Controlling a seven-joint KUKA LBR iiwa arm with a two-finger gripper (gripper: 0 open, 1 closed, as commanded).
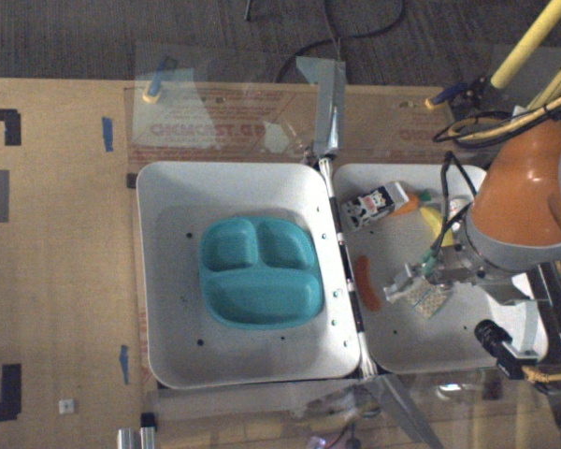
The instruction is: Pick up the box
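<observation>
The box (375, 204) is small, black and white, and lies tilted near the back left corner of the right bin (449, 358). My gripper (404, 288) hangs low over the middle of that bin, in front of the box and apart from it. Just left of the gripper lies a red sausage-shaped piece (366, 283). A pale speckled piece (429, 299) sits right under the gripper's body. The grey and orange arm (524, 204) covers the bin's right side.
An orange piece (408, 202) and a yellow piece (432, 221) lie just right of the box. The left bin (168, 251) holds a teal divided plate (259, 271). A metal divider (341, 260) separates the bins. Cables run at the back right.
</observation>
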